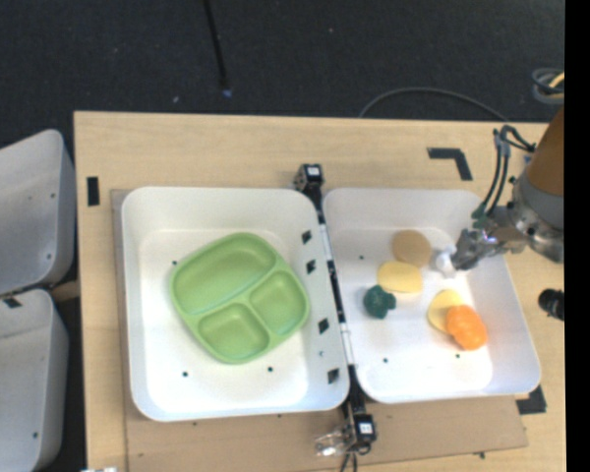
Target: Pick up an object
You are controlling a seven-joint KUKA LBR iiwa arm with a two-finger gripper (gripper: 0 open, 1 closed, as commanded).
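Note:
The right bin point(492, 372) holds a tan round piece point(410, 246), a pale yellow piece point(400, 278), a small dark green piece point(379, 302), and an orange piece point(465, 326) lying against another yellow piece point(442, 308). My gripper point(450, 261) reaches in from the right and hangs low just right of the tan and pale yellow pieces. I see nothing between its tips.
A green divided plate point(239, 296) lies in the left bin point(147, 382). A black-clipped divider point(326, 283) runs between the bins. The arm's wrist and cables point(531, 200) stand over the right bin's far right rim. Bare wooden bench point(226, 146) surrounds both bins.

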